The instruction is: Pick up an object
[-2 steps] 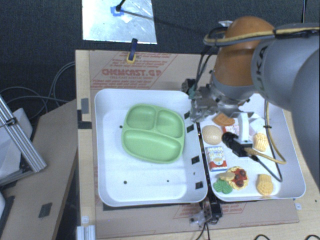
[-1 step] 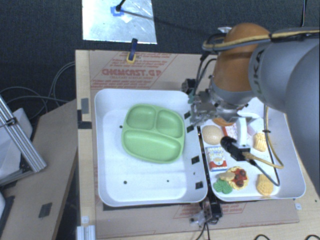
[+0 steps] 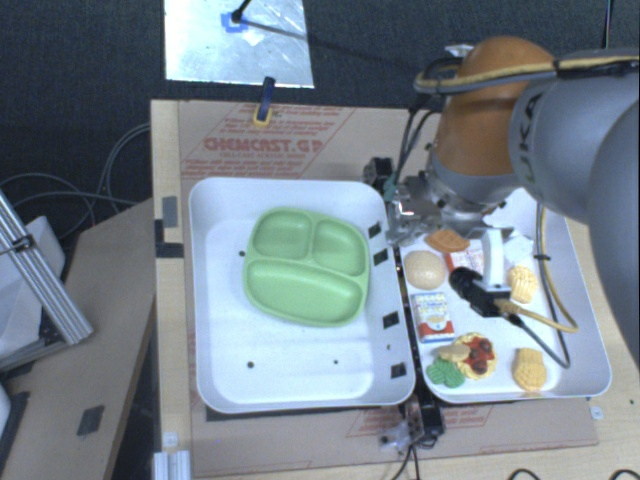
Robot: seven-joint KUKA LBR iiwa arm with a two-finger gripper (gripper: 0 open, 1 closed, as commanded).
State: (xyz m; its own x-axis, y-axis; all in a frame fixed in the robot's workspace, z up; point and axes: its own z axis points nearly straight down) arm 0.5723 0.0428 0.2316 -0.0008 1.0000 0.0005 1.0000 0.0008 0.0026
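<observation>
Claw [image 3: 447, 230] sits low over the right bin's [image 3: 590, 363] far end, above the cracker [image 3: 447, 239]; can't tell its state, wrist blocks it. Likely lining up a grab there. Egg [image 3: 425, 268], corn [image 3: 521, 284], carton [image 3: 433, 317], pizza [image 3: 470, 353] crowd nearby. Green tray [image 3: 305, 266] lies alone in left bin [image 3: 220, 368].

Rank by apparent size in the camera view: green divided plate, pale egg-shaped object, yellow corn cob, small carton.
1. Green divided plastic plate, by far.
2. Small white-and-red carton.
3. Pale egg-shaped object.
4. Yellow corn cob.
The last three look close; order unsure.
</observation>
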